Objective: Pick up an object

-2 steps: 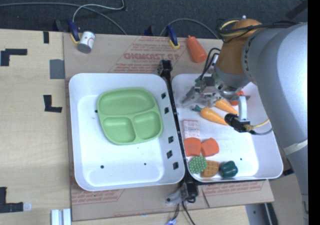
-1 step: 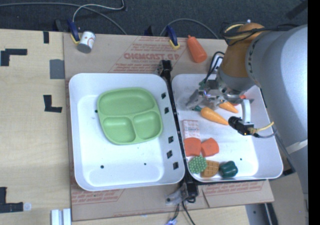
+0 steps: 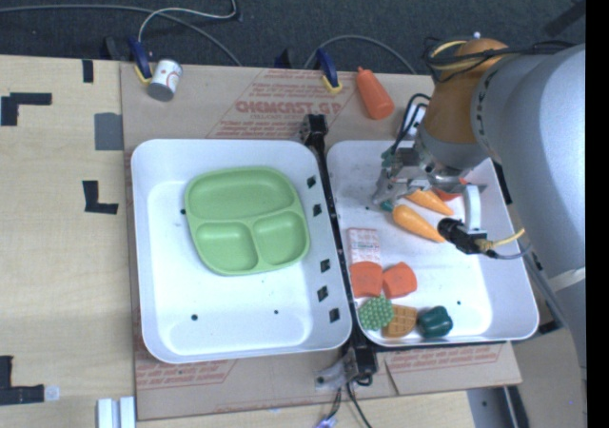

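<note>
Gripper low in right bin, just beside toy carrot; finger state indeterminable.

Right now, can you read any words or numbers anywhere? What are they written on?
"CHEMCAST" in red letters, on the brown board behind the white bins; the letters after it are too blurred to read.
Faint red print on the same board's front edge, below the bins: too blurred to read.
The small pink packet in the right bin: any print is too small to read.
</note>
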`<state>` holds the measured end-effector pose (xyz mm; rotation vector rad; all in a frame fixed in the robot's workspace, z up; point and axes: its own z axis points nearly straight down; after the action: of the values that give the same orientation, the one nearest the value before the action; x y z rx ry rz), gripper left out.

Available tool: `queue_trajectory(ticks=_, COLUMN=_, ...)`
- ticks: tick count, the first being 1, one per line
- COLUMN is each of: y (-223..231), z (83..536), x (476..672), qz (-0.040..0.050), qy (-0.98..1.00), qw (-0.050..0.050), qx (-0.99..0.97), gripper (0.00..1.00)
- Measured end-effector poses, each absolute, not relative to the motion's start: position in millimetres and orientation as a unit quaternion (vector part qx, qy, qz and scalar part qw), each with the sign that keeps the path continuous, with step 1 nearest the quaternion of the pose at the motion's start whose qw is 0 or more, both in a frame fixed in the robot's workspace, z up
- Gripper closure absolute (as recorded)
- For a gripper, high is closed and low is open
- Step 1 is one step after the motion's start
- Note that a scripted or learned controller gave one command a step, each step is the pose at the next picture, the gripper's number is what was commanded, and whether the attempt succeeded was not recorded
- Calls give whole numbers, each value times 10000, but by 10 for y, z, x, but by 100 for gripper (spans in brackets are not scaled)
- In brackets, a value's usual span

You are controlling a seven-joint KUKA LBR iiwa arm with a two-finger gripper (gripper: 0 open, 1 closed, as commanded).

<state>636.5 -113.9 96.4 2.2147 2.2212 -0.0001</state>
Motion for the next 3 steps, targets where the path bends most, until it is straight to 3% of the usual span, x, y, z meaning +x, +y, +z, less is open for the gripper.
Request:
queue_trajectory(ticks=1, y=-1139, z=957, x=6362, qz=-4, qy=7081, qw=22, qx=7061, gripper=0)
queue_trajectory(ticks=2, y=-1297, z=853, x=6567, qz=-20, qy=7072, qw=-62, qx=7070, gripper=0)
queue_trajectory(ticks=3, y=-1311, z=958, x=6581, qz=-12, qy=7078, qw=3, qx=7064, gripper=100)
